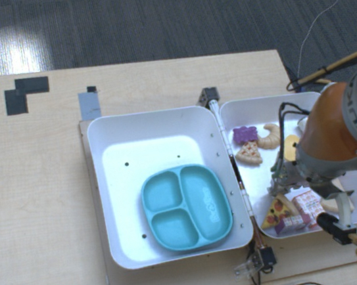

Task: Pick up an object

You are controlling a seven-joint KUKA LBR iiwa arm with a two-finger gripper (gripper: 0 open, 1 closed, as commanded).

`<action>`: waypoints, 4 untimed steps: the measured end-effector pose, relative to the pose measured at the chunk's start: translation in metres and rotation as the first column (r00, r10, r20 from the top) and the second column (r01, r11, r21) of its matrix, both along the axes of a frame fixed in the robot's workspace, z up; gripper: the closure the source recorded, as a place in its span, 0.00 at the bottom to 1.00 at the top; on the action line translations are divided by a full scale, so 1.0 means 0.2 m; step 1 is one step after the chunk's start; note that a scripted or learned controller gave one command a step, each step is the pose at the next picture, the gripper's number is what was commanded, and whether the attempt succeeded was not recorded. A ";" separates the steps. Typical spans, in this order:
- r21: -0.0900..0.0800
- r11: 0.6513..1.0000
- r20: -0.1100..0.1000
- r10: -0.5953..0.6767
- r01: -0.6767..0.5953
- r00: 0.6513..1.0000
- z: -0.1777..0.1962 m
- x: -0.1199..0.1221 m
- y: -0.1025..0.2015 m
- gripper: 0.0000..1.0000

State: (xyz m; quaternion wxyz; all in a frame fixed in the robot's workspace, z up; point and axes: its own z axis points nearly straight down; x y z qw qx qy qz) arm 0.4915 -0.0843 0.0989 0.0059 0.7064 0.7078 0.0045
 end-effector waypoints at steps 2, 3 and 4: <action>0.001 1.000 0.002 0.002 -0.002 1.000 0.05 0.01 0.00 1.00; 0.001 1.000 0.003 0.002 -0.002 1.000 0.05 0.01 0.00 0.00; 0.002 1.000 -0.008 -0.001 0.001 1.000 -0.06 -0.01 0.01 0.00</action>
